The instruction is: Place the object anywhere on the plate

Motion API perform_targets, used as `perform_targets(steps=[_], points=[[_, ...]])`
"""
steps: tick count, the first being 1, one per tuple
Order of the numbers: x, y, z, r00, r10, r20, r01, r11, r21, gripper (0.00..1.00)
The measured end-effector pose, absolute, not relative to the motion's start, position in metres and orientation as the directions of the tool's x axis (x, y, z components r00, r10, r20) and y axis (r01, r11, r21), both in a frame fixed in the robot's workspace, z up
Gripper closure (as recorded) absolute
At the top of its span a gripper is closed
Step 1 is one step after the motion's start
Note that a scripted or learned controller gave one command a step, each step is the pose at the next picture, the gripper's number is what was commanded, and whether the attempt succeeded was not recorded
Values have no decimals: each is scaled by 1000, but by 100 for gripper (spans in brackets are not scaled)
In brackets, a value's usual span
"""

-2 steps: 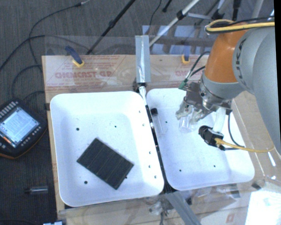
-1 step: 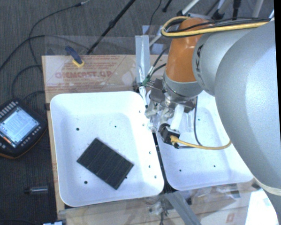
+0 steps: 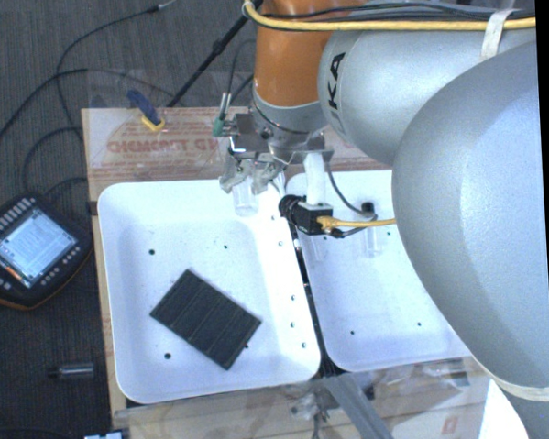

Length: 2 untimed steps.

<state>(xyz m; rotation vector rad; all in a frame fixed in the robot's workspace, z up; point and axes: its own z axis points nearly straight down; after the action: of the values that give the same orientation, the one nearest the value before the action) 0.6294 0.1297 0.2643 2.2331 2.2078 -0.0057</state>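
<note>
Two shallow white plastic bins are set side by side on the bench (image 3: 160,128). A dark ribbed rectangular plate (image 3: 206,318) lies flat in the left bin (image 3: 128,222). The gripper (image 3: 249,180) is seen over that bin's far right corner; whether its jaws are apart cannot be told.

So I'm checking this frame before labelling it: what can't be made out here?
- Gripper: fingers small and blurred against the white left bin; open, shut or holding anything cannot be told.
- Right bin: its right part is hidden by the arm.
- Dark ribbed plate: visible whole, but no separate object can be made out.
</note>
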Motion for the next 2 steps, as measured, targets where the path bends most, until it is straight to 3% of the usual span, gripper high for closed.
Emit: perform_targets(steps=[1, 2], points=[[665, 193, 360, -434, 901, -3, 901, 434, -1, 100], [669, 196, 435, -840, 542, -4, 542, 840, 0, 100]])
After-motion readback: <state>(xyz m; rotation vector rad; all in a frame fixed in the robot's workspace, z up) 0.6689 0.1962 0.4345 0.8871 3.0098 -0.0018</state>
